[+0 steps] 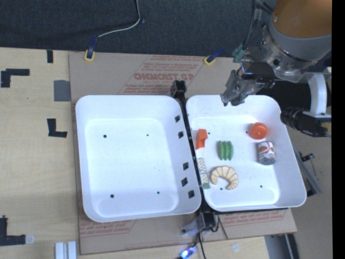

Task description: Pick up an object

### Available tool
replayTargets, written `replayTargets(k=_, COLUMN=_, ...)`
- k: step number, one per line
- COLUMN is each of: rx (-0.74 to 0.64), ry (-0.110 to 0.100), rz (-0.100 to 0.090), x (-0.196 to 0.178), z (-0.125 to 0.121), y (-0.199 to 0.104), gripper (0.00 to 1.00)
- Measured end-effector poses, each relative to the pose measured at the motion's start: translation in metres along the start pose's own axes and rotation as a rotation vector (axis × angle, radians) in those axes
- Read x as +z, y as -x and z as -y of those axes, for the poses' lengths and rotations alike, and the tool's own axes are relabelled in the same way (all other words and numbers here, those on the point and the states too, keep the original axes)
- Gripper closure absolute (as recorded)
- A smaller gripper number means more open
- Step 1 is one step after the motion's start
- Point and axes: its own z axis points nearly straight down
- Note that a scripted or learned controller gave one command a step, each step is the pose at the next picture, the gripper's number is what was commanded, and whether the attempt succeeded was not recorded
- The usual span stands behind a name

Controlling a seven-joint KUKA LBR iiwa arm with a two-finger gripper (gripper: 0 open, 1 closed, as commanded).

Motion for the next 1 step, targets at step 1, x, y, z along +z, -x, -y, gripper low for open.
replayTargets(k=1, rx=0.0, ry=-0.001, rz=0.001, x=-0.0096, z=-0.0003, y=0.0001, gripper=1.0)
